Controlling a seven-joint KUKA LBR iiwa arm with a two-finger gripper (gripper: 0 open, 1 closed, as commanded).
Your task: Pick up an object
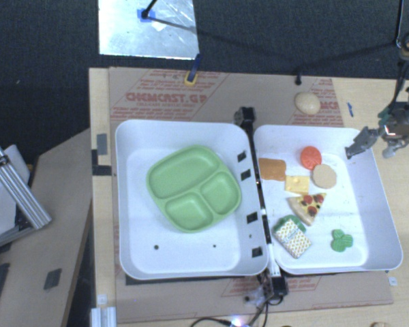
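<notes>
The end effector (pixel 371 144) is hanging open and holding nothing over the right bin's (pixel 368 203) far edge; the toy foods, nearest the round cookie (pixel 324 176), are lying to its left.

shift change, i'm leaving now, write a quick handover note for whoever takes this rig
Gripper: open, holding nothing, over the right bin's upper right edge.
Right bin: toy foods, namely tomato slice, round cookie, toast slice, cheese square, pizza slice, patterned packet, green broccoli piece.
Left bin: green divided plate.
Done: nothing picked.
Left: descend and grasp one item.
</notes>
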